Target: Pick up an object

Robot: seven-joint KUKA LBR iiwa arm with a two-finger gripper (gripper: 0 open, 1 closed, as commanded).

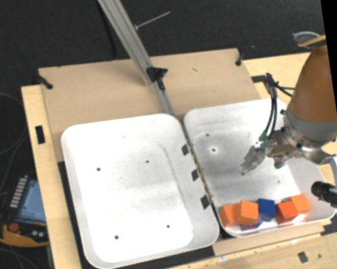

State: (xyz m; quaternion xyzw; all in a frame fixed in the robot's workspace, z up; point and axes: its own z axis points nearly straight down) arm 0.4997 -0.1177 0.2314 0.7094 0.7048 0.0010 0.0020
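Your two-finger gripper (253, 161) is hovering over the middle of the right white bin (218, 129); you cannot tell its state. Orange blocks (242, 212) and a blue cube (267, 207) are lying along the near wall, apart from it. The left white bin (126, 187) is sitting beside it.

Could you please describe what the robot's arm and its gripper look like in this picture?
The arm shows a broad, rounded orange band above a grey wrist section. Dark cables run down beside it toward the wrist, with a small green spot near their lower end. The gripper is a slim grey metal piece tapering to thin fingers.
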